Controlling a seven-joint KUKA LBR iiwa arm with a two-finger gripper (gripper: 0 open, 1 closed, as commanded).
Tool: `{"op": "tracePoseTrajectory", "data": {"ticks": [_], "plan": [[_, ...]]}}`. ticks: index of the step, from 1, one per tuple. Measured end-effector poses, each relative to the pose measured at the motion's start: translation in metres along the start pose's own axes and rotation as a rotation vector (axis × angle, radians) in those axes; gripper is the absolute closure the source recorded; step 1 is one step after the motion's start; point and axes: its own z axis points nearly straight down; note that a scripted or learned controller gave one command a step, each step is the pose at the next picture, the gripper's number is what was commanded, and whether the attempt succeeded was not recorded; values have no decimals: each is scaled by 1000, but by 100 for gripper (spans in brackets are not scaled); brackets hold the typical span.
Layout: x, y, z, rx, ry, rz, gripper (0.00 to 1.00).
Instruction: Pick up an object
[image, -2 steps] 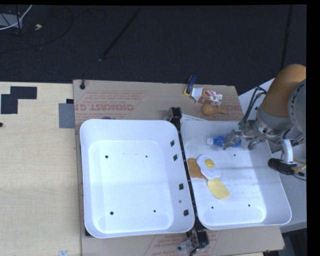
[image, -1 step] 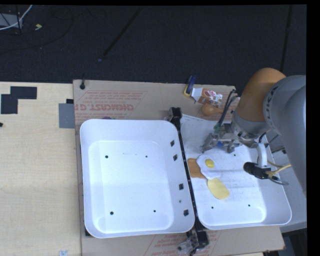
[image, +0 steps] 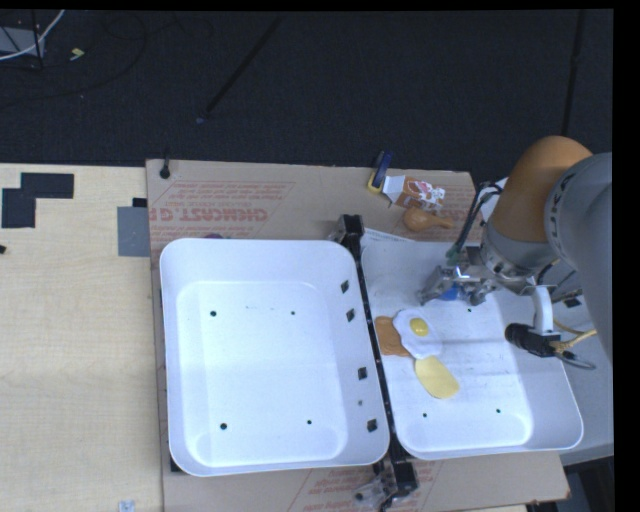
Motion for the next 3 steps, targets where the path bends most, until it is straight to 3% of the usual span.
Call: {"op": "tracePoseTrajectory", "data": {"ticks": [1,2,3], "plan": [[-32,1,-68,-7,-3,0,0],[43,-18,2,0,4,-4,0],[20,-7,0,-2,-1,0,0]]}}
